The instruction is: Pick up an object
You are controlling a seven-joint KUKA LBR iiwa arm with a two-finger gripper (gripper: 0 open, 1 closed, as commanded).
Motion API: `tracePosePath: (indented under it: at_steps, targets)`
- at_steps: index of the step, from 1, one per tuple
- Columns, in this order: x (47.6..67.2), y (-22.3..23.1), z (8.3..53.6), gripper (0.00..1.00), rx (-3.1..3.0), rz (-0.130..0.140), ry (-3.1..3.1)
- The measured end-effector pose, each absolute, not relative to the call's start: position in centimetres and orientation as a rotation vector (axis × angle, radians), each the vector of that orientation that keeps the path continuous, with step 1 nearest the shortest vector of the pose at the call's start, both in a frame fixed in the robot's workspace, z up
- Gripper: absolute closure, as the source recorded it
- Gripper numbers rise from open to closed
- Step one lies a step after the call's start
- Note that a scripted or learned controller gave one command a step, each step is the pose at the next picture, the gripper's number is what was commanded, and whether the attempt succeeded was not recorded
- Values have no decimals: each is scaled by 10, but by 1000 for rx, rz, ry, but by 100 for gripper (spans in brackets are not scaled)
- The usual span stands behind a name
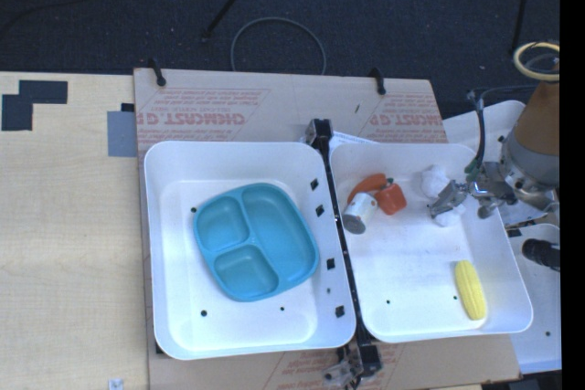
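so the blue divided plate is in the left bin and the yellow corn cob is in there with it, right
Not quite. The blue divided plate does lie in the left bin, but the yellow corn cob lies in the right bin, near its front right corner, as the camera view shows.

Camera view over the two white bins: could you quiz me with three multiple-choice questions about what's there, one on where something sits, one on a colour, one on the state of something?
1. Where does the blue divided plate lie?
A. in the left bin
B. in the right bin
C. on the cardboard behind the bins

2. What colour is the corn cob near the right bin's front right corner?
A. green
B. yellow
C. red

3. How does the corn cob stand to the gripper?
A. clamped in it
B. lying apart from it on the bin floor
C. hanging from it

Answers: 1 A, the plate rests on the floor of the left bin. 2 B, the cob is plainly yellow. 3 B, the gripper is at the bin's far side, with bare white floor between it and the cob.
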State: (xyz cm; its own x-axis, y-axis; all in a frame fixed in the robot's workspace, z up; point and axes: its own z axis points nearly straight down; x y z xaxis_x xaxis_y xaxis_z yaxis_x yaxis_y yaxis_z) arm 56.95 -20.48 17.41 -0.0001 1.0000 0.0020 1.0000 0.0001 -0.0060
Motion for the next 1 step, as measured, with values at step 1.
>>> tracePosePath:
  at_steps: [1]
  targets:
    - [571,-213,116,0,-2219,5,-2216]
